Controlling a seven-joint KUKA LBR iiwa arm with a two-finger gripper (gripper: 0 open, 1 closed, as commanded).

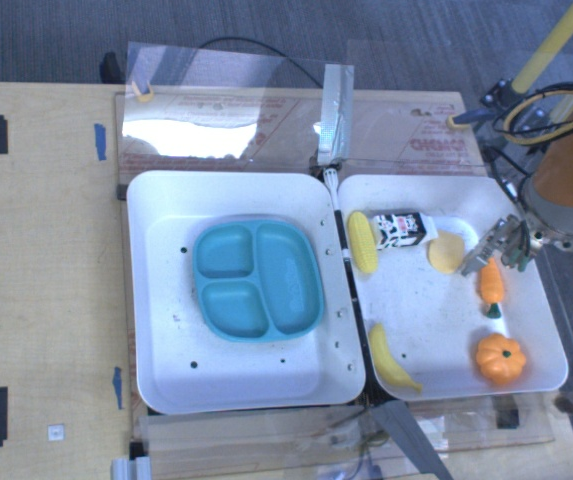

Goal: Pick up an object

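Gripper (494, 248): above the carrot (491, 282); grip state I cannot tell.
Aim: I centre over the carrot, clear of the pumpkin (499, 358) below it.
Descent: I go straight down.

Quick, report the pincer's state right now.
Pincer: over the right bin, just above the carrot; nothing seen between it, and open or closed cannot be told.
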